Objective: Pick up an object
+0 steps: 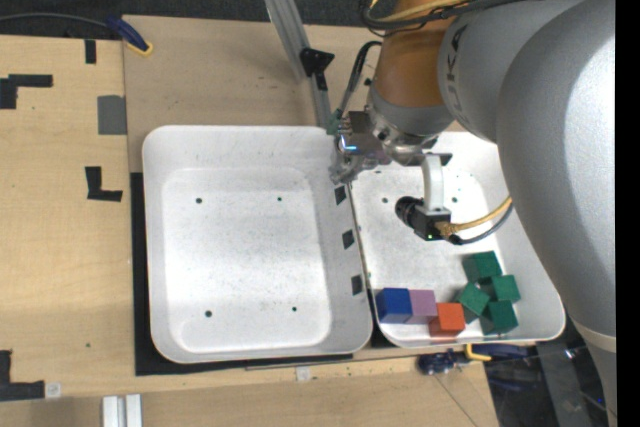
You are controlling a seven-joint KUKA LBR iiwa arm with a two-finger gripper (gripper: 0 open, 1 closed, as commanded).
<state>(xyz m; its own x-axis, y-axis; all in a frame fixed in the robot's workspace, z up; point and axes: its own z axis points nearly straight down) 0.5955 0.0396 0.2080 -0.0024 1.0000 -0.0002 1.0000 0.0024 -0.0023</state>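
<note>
The blue block (394, 304) sits at the near end of the right bin (392, 235), touching a purple block (423, 303). It looks light, rigid and smooth; pinch its near and far faces. I cannot tell whether the jaws are spread.

2 shallow white bins are counted: 1 left bin (150, 215) & 1 right bin (390, 245). 7 small blocks are counted in the right bin: 1 blue block (394, 304), 1 lilac block (423, 303), 1 orange block (449, 318) & approx. 4 green blocks (486, 265). The greens are clustered, so that no. is not certain. 4 small dark dots (199, 201) are counted on the left bin's floor. 3 small black tags (348, 238) are counted along the wall btwn the bins. 1 grey robot arm (560, 115) is counted. On the bench (60, 265), 1 grey patch (112, 113) is counted, plus several black tape marks (25, 87), exact no. not clear.
</note>
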